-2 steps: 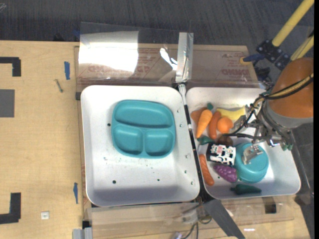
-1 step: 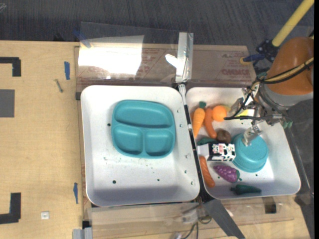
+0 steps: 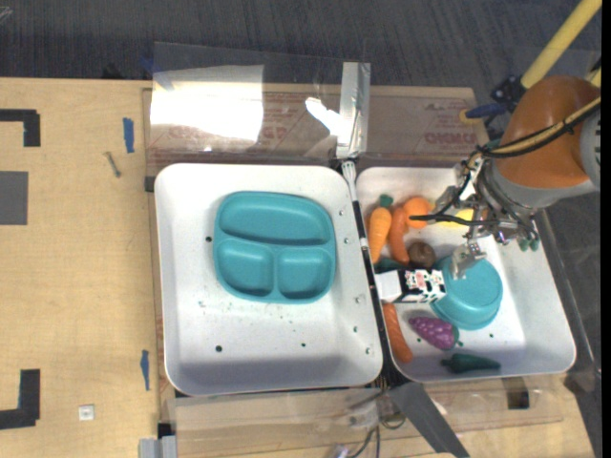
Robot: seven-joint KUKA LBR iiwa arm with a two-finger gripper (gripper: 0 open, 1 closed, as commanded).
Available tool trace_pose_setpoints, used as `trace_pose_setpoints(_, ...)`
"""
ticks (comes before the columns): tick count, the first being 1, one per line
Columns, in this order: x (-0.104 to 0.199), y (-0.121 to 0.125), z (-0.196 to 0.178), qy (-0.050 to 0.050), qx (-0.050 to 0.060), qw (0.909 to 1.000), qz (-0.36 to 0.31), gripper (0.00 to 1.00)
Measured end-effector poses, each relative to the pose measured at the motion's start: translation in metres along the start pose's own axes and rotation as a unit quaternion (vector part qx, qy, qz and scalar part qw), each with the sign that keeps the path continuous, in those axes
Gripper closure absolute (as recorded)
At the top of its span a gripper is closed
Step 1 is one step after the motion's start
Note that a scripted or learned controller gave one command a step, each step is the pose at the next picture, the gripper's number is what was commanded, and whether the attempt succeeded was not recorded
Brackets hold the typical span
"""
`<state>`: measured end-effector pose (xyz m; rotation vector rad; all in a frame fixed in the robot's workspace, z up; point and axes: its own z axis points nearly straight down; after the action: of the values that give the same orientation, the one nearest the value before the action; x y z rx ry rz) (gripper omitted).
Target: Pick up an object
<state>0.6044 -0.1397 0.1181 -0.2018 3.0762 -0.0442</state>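
Note:
The right bin (image 3: 544,337) holds several toy items. A carrot (image 3: 379,229) and an orange fruit (image 3: 416,214) lie at its far left, with a small brown piece (image 3: 420,252) just below them. A black-and-white carton (image 3: 418,283) sits beside a teal bowl (image 3: 473,297). Purple grapes (image 3: 433,330), a dark green vegetable (image 3: 470,362) and a second carrot (image 3: 396,332) lie toward the near side. My gripper (image 3: 467,259) hangs over the bowl's far rim, under the orange-banded wrist (image 3: 546,136).
The left bin (image 3: 181,342) carries a teal divided plate (image 3: 274,245). A raised wall (image 3: 361,256) separates the two bins. A clear plastic panel (image 3: 248,113) stands behind them. Cables (image 3: 496,213) trail around the wrist.

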Motion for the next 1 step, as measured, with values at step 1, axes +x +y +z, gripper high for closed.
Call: trace_pose_setpoints(1, 0.0073, 0.0179, -0.0019, -0.010, 0.000, 0.9884, -0.151, 0.00)
